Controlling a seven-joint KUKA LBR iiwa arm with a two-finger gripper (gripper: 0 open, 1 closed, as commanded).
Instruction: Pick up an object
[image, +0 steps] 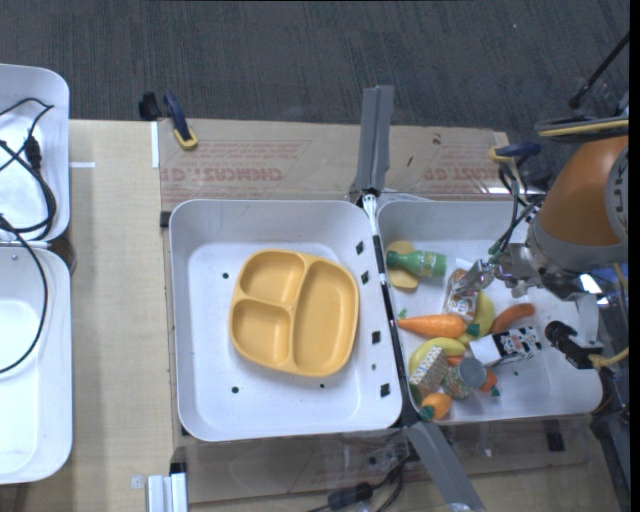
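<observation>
- Left bin (200, 300): it holds a yellow tray (295, 312) with three compartments, lying flat near the middle. Nothing lies in the tray.
- Divider (378, 290): the two bins meet along this ridge, and the pile of objects starts just to its right.
- Right bin (560, 400): the pickable things sit crowded in its left half. A green bottle (418, 262) lies at the top, a carrot (435, 325) below it, a banana (436, 349) under that, and a small white carton (508, 345) to the right. Several touch or overlap.
- Packet (466, 290): a shiny wrapper lies between the bottle and the carrot, nearest to the arm's tip.
- Gripper (492, 268): it hangs over the right bin, just right of the packet, with the orange-banded wrist behind it. It looks low, though the slant makes its height hard to judge. I cannot tell whether it is spread or closed, and nothing shows held in it.
- Step in hand, as I judge it: the approach, with no object lifted yet.
- Next move: settle on one target, likely the packet, descend straight onto it, and close without snagging its neighbours. A thin wrapper may slip.
</observation>
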